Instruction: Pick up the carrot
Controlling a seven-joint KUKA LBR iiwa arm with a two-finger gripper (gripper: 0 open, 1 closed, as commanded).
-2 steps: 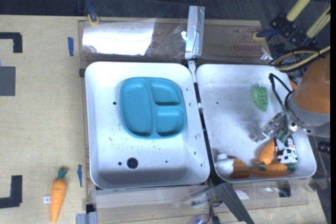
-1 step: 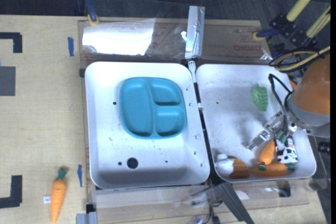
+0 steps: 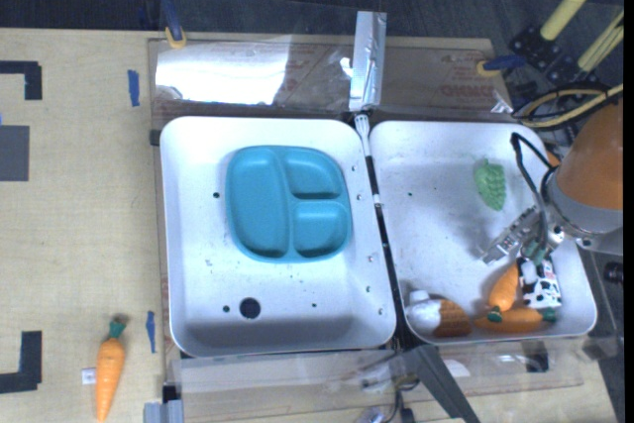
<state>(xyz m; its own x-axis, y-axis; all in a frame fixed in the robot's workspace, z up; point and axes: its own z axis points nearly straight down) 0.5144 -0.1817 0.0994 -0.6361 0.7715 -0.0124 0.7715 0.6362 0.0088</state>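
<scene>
Orange carrot (image 3: pixel 109 369) upright, leaves uppermost

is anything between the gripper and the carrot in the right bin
Nothing visible. The gripper hangs just above the carrot in the right bin, with a black-and-white toy beside it.

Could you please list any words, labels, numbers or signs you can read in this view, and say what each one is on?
No text can be read.
Brown board behind the right bin: faint printing, too blurred to read.
Small white tag beside the carrot on the bench: too small to read.
Blue tape marks on the bench carry no writing.
The black-and-white pattern on the toy by the tool is spots, not letters.
</scene>
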